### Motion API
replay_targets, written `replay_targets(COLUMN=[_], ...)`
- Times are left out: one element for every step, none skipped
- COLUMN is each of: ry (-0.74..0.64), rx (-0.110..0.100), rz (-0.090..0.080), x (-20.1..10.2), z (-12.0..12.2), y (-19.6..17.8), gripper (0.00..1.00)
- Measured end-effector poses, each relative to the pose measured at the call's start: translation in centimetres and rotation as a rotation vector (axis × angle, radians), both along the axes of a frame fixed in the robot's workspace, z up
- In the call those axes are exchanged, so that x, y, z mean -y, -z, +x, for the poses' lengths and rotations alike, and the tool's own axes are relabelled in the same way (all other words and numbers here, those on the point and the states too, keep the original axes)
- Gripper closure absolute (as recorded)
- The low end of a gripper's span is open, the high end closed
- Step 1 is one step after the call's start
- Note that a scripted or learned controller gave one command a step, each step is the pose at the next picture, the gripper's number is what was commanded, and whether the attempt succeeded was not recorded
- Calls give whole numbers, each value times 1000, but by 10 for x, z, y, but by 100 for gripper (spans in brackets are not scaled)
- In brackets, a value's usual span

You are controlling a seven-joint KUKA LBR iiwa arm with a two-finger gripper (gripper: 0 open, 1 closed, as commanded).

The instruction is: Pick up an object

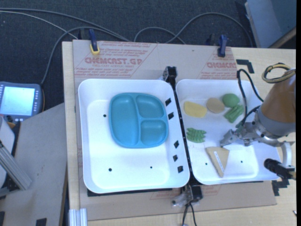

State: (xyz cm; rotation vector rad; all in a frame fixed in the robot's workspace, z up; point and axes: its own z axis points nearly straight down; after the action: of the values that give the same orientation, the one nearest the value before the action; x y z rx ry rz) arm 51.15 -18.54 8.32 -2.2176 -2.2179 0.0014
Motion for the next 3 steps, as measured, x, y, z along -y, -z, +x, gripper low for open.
replay_targets(ry=[0, -1, -1], rx=[4, 11, 11], rz=[-1, -5, -5], x=[0, 0, 1], z=[1, -1, 1], y=[-13, -77, -131], gripper=[100, 100, 100])
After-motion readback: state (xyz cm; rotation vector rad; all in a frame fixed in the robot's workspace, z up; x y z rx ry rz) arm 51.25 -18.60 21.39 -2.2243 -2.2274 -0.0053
